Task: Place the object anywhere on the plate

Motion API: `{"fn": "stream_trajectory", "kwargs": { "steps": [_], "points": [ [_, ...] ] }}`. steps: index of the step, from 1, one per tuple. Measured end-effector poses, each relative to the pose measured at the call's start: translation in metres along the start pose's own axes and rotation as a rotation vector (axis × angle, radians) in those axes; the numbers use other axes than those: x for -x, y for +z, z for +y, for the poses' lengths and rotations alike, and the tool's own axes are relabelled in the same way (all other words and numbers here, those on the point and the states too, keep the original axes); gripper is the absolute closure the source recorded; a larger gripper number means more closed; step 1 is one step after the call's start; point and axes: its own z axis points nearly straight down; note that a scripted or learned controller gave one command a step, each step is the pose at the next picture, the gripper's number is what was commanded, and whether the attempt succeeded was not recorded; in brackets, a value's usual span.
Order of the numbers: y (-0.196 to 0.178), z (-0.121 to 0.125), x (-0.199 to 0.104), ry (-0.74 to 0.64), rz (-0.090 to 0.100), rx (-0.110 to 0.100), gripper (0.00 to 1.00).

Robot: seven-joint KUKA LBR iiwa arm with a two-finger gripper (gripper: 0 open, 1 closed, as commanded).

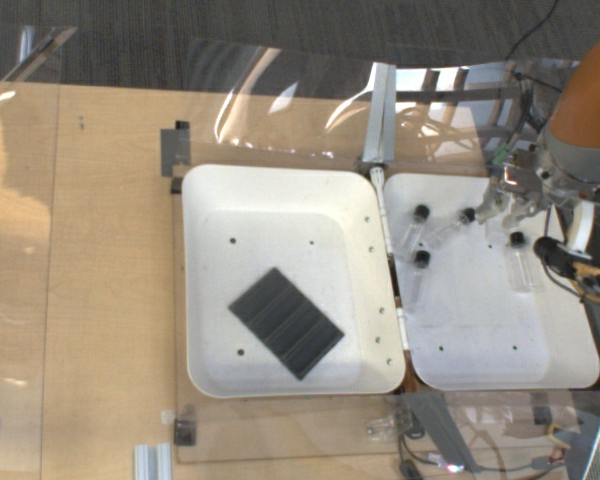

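While the gripper (510, 208) hovers in the right bin (500, 358), fingers unreadable, the object seems still unpicked, so grasping precedes carrying to the dark plate (286, 322) in the left bin (210, 268).

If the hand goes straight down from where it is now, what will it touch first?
Probably the bare white floor of the right bin. The hand hangs over its upper right part, near small black pieces, which it might touch first; depth is unclear from above.

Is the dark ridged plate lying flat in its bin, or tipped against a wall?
Flat. The dark ridged plate lies on the left bin floor, turned diagonally, clear of every wall.
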Motion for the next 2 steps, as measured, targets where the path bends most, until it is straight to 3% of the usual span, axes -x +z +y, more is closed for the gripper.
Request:
{"fn": "stream_trajectory", "kwargs": {
  "steps": [1, 2],
  "points": [
    [0.015, 0.020, -0.090, -0.279, 0.002, 0.001, 1.00],
    [0.008, 0.000, -0.173, -0.950, 0.003, 0.004, 1.00]
  ]
}}
